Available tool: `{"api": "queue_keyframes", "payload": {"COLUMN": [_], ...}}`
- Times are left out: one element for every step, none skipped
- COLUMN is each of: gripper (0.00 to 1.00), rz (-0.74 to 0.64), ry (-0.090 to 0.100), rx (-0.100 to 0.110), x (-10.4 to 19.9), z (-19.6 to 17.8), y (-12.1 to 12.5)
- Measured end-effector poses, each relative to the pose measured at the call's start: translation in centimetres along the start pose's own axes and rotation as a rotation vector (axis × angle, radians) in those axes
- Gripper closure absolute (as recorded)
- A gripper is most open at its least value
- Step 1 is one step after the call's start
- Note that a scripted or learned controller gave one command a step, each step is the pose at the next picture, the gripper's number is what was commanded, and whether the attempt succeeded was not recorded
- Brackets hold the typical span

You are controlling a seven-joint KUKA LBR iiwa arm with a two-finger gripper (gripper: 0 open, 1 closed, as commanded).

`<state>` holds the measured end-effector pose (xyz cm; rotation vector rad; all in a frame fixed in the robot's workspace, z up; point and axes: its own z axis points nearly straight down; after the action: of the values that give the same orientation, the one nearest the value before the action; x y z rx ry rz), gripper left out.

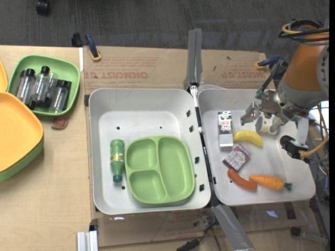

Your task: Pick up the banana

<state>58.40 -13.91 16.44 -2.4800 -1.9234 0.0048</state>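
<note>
Dark grey carpet floor (157, 9) beyond a wooden bench (47, 203); perhaps a chair caster (43, 6) top left.

The wooden counter (47, 203) carries two white bins (141, 101) side by side on brown cardboard (136, 69). Over on the left sit stacked orange plates (18, 140) and a green tray (44, 85) of dark bottles.
</note>
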Motion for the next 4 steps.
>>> {"api": "queue_keyframes", "payload": {"gripper": [0.00,0.00,0.00,1.00], "rz": [-0.068,-0.071,-0.211,-0.214], "ry": [0.000,-0.001,0.000,-0.002], "rx": [-0.001,-0.003,0.017,0.018], "x": [-2.8,-2.7,-4.7,-4.6], "z": [7.4,7.3,7.4,6.5], "y": [-2.4,3.8,8.5,8.5]}}
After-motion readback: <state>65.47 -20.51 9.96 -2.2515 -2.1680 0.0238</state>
